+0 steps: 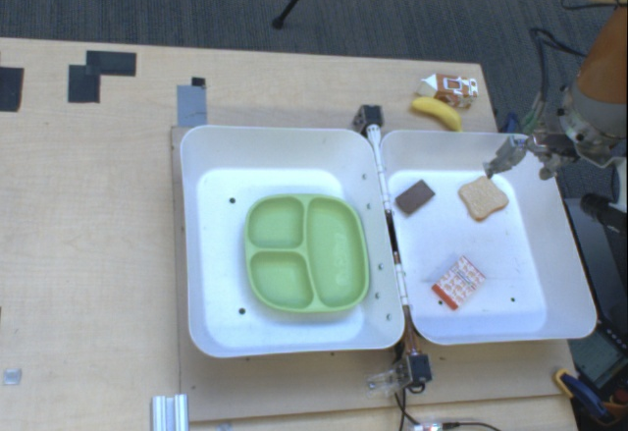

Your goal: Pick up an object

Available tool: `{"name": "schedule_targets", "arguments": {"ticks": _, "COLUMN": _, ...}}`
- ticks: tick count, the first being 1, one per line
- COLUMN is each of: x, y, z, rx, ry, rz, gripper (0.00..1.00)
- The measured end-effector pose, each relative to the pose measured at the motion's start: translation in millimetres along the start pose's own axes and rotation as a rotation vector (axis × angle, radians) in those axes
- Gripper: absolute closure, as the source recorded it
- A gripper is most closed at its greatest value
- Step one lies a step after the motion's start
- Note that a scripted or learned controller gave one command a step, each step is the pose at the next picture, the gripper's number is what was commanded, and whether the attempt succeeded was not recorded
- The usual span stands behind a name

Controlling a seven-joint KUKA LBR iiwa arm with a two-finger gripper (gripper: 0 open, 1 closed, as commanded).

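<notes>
- The toast slice [483, 198], the thing judged likeliest to be picked, is seen lying flat in the right bin [549, 321], in its upper part, close to the far rim.
- Nearer the camera in that same bin, a red-and-white packet [458, 282] is seen lying flat, its long axis set on a diagonal; it is well apart from the toast slice.
- Further up and toward the divider between the bins, a dark brown block [414, 195] is found, beside the toast slice but not touching it.
- In the left bin [211, 252], a green divided plate [306, 254] is set, with three compartments; it is well apart from the tool.
- The tool [509, 156] is seen at the upper right of the right bin, just above and to the right of the toast slice, carried by the arm [599, 105] reaching in from the right.
- Nothing is seen between the tool's fingers; whether they are spread or pressed together cannot be told from this view.
- The coming move is judged to turn on this: the toast slice lies just down and left of the tool, so a short shift that way and a descent would be called for.
- Beyond the bins, on the surface [88, 223], a banana [436, 111] and a small carton [453, 86] are seen, out of play.
</notes>
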State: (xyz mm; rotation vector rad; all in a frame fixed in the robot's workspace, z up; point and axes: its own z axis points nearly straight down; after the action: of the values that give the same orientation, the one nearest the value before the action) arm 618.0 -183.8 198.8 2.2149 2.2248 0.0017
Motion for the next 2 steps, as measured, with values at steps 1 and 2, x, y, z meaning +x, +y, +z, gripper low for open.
{"name": "schedule_targets", "arguments": {"ticks": 1, "x": -0.6, "y": -72.3, "z": 112.8, "rx": -0.002, "ry": 0.000, "rz": 0.002, "gripper": 0.00}}
{"name": "schedule_targets", "arguments": {"ticks": 2, "x": -0.3, "y": -70.0, "z": 100.9, "rx": -0.009, "ry": -0.001, "rz": 0.001, "gripper": 1.00}}
